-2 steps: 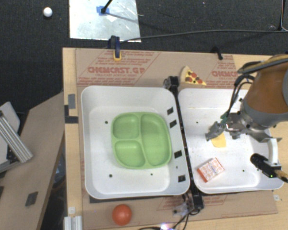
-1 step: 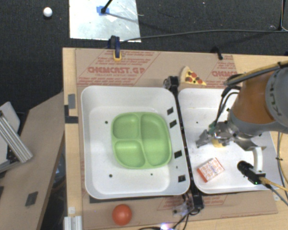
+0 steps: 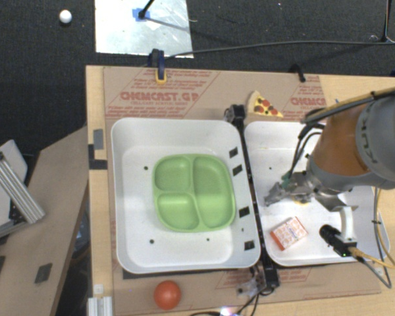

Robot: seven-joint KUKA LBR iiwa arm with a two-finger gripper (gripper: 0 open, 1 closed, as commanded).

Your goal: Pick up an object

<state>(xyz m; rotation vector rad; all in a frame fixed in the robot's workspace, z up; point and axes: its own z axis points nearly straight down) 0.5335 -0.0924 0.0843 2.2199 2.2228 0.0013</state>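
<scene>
The jaws (image 3: 271,196) are hovering in the right bin (image 3: 270,143), their opening impossible to tell; the small red-and-white box (image 3: 288,233) is lying just below them, ungrasped.

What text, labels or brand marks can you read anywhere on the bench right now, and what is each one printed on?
"CHEMCAST GP": red print on the brown protective sheet behind the left bin.
A second red print of the same kind on the sheet behind the right bin is cut off and too blurred to read in full.
The small red and white box in the right bin bears print too small to read.
</scene>
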